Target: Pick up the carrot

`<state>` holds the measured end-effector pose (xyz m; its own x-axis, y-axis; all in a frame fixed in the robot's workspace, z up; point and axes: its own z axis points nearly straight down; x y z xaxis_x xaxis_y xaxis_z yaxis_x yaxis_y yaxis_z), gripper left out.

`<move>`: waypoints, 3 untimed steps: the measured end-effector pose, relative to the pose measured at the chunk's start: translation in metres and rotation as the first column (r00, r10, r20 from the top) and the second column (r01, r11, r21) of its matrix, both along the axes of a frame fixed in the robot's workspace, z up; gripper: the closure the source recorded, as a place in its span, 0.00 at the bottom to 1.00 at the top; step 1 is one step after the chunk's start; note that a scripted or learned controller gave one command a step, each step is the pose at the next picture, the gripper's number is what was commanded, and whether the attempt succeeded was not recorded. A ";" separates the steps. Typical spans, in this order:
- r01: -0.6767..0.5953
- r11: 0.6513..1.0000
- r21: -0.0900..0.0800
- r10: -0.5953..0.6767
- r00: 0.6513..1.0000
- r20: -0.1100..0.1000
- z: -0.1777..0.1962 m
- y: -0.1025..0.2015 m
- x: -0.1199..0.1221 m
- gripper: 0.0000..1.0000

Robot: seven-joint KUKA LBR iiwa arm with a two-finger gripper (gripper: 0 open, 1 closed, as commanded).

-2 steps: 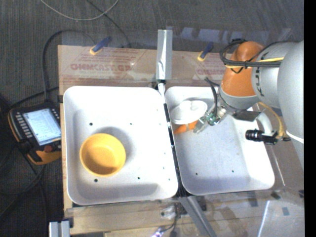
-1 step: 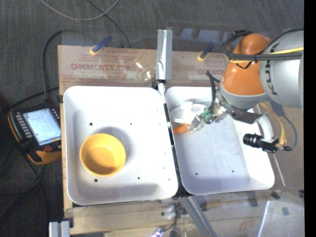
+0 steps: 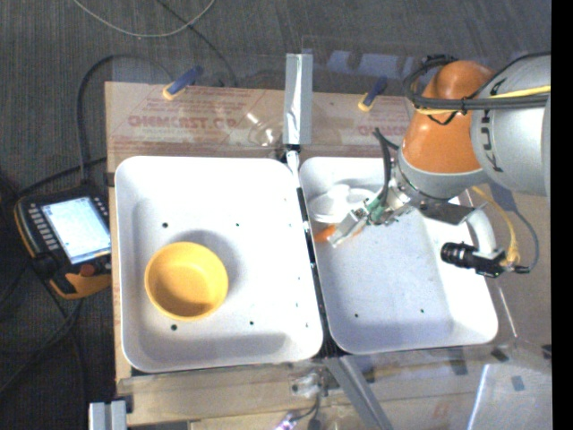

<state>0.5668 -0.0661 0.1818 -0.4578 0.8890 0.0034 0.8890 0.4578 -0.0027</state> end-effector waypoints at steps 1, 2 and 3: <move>-0.019 1.000 -0.002 0.019 1.000 -0.001 -0.079 -0.055 0.004 0.00; 0.532 0.847 -0.012 -0.532 0.847 -0.025 -0.091 -0.036 0.034 0.00; 0.323 0.946 -0.015 -0.323 0.942 -0.090 -0.073 -0.044 0.089 0.00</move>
<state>0.6559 -0.1105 0.1083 -0.1438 0.9891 0.0307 0.9852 0.1460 -0.0896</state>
